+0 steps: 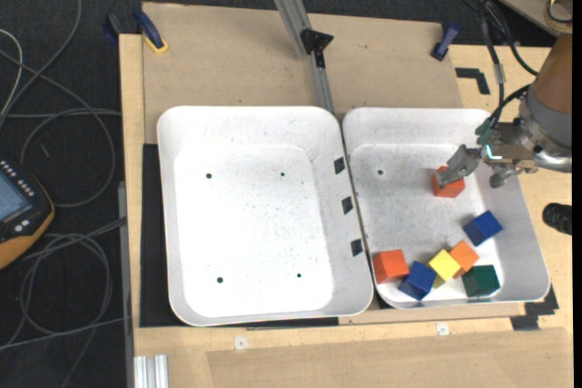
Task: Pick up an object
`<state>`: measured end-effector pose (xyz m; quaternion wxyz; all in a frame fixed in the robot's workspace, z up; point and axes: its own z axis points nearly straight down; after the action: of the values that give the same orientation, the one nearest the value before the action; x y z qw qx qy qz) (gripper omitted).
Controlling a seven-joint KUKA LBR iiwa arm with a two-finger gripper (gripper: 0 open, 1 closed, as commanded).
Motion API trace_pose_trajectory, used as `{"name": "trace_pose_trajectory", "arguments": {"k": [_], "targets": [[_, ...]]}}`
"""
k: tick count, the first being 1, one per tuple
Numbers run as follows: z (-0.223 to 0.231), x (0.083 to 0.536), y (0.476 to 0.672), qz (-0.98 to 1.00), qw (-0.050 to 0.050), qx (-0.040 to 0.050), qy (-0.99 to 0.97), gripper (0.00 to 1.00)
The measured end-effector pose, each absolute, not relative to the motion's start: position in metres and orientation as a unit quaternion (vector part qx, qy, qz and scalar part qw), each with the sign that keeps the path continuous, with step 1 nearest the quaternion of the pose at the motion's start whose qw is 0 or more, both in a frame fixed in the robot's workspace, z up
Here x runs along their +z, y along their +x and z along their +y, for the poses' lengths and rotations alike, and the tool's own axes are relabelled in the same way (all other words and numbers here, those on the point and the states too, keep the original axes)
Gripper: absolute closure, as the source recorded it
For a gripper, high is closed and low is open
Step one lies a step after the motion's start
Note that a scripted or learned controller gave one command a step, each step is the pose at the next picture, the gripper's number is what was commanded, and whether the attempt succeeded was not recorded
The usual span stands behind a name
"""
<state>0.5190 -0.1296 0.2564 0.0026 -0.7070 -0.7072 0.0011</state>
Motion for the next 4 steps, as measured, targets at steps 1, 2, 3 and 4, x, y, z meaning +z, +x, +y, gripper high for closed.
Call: {"name": "trace_pose_trajectory", "arguments": {"k": [1, 2, 3, 4], "targets": [[-0.130, 0.258, 0.520, -0.707, 0.001, -0.0003, -0.707, 0.00], [-0.126, 0.207, 0.510, -0.707, 0.003, 0.0014, -0.707, 0.00], [-0.126, 0.162, 0.516, -0.707, 0.003, 0.0014, -0.707, 0.00], [-0.123, 0.119, 0.514, -0.707, 0.003, 0.0014, -0.707, 0.00]]}}
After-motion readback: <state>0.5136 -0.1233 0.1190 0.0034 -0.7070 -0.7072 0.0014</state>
